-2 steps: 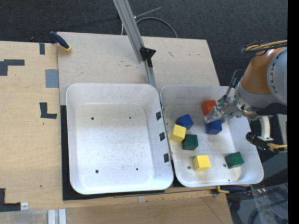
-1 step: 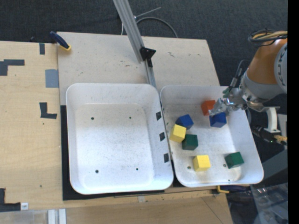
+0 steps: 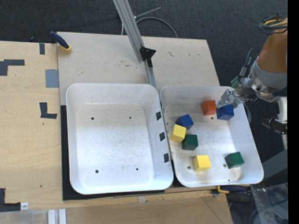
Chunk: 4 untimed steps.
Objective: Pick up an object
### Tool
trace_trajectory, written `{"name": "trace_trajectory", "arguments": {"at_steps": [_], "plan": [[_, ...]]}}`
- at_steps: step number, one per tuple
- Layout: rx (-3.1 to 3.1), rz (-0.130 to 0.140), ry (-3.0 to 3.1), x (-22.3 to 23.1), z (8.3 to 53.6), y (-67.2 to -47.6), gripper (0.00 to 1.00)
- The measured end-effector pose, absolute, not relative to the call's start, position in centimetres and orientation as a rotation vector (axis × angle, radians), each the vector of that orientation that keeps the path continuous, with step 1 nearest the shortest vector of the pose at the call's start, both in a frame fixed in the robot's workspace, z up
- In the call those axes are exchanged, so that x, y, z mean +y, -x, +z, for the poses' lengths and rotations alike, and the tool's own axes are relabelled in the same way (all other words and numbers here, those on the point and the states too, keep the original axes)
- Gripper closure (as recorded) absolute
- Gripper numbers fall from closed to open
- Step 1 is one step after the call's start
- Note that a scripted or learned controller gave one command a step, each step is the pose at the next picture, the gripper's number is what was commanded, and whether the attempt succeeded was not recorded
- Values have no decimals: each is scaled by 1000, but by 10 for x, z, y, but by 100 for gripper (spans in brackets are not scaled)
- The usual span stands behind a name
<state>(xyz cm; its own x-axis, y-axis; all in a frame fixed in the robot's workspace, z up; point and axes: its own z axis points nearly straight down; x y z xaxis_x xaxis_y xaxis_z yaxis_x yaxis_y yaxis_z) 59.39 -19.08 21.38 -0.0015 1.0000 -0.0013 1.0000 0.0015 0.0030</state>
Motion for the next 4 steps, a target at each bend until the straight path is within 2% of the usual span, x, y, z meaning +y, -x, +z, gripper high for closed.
{"name": "trace_trajectory", "arguments": {"at_steps": [1,2,3,4], "plan": [[2230,2,-2215,-135,226,-598,100],[2231,0,-2216,-76,226,-593,100],[2231,-1,-2216,-25,218,-605,100],[2231,-3,-2217,28,214,-601,100]]}}
